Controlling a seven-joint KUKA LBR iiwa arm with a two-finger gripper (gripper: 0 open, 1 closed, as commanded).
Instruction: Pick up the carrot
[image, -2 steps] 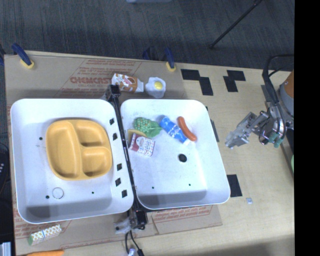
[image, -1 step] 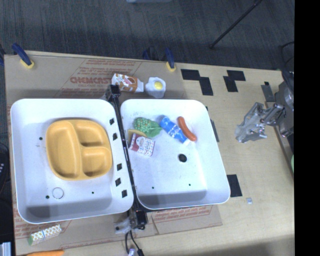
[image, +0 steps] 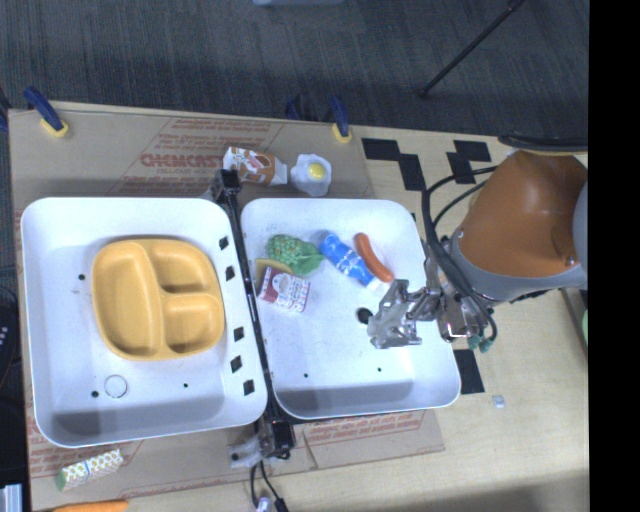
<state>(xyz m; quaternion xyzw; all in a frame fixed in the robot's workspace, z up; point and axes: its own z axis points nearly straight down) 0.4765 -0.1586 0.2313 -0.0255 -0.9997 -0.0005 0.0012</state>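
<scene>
Orange carrot (image: 375, 258) lies in my right bin (image: 340, 395), slanted near the back right corner, just beside the blue bottle (image: 345, 257). I see my gripper (image: 392, 325) low over the bin floor, in front of the carrot and apart from it; I can't tell how its jaws stand. Green vegetable (image: 293, 251) and small carton (image: 284, 289) sit left; yellow tray (image: 158, 297) fills the left bin (image: 50, 300)

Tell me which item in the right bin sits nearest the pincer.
The orange carrot, just above the pincer; the blue bottle, green pouch and red-white packet lie farther left.
</scene>
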